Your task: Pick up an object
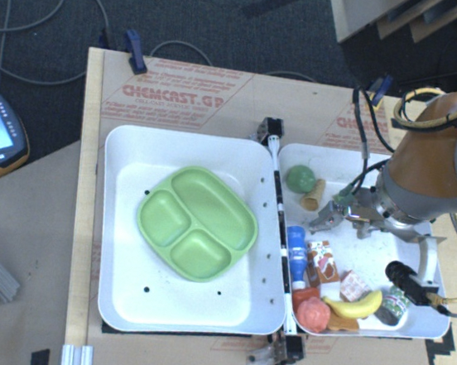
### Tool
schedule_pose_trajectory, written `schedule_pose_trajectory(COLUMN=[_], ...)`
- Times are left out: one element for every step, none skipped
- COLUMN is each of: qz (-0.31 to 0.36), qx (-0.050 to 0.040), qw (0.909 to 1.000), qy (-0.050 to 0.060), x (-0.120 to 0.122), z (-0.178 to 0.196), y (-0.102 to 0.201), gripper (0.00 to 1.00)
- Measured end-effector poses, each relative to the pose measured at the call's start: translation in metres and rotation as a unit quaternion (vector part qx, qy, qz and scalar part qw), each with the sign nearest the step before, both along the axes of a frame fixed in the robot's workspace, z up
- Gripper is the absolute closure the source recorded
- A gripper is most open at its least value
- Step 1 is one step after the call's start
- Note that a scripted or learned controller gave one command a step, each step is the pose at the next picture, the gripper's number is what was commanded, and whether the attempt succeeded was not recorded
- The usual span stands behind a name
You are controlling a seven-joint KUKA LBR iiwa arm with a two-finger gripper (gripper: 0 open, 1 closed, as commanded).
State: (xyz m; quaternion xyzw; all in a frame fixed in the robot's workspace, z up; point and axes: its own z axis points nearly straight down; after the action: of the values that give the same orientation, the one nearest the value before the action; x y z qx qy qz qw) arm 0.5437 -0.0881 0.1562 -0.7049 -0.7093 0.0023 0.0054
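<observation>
Camera view has the claw (334, 216), its state impossible to tell, near the green ball (300, 179).

left white bin (114, 229): holding a pale green three-compartment plastic plate (197, 223) | right white bin (332, 159): holding a green ball (301, 179), blue tube (295, 251), yellow banana (356, 306), red-pink round fruit (313, 313) | grey-and-orange arm's gripper (342, 211): hovering just right of the ball

Arm (445, 156) (orange-banded) hides right bin's (434, 330) far corner.
</observation>
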Motion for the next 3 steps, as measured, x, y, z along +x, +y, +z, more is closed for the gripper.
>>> schedule_pose_trajectory(qz=[-0.005,-0.005,-0.005], qx=[-0.0011,-0.0049,-0.0042], qw=[1.0,0.9999,0.9999], qy=[0.0,-0.008,-0.009], x=[-0.069,-0.063,-0.063], z=[-0.031,-0.07,-0.069], y=[-0.009,-0.011,-0.01], gripper=[0.0,0.0,0.0])
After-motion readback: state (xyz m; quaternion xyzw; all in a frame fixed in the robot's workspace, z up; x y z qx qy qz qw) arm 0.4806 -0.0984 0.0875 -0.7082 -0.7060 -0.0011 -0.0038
